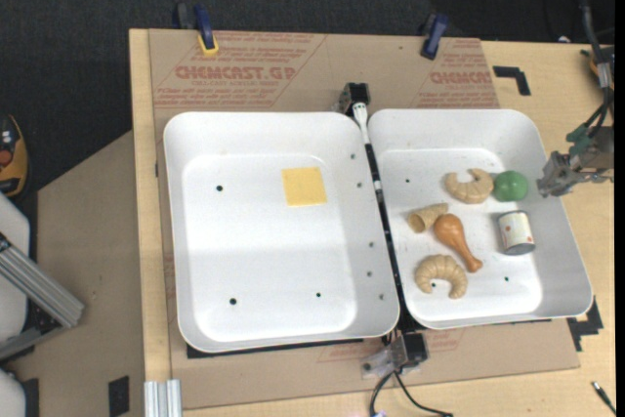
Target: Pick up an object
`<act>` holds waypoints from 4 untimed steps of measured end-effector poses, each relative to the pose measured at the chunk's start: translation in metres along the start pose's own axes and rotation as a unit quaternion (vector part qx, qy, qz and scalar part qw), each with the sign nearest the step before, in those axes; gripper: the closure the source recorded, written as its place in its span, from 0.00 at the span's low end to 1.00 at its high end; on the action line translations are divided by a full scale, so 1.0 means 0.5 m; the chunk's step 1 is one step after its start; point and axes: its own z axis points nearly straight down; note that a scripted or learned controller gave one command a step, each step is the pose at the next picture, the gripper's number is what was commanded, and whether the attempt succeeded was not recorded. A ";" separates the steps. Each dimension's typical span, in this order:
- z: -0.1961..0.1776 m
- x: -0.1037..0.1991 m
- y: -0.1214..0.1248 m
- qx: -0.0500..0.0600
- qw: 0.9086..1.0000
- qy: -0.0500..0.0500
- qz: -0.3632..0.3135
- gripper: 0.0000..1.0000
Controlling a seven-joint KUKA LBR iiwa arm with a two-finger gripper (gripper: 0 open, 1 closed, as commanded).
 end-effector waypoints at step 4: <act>0.018 0.275 0.080 0.018 1.000 0.008 0.000 1.00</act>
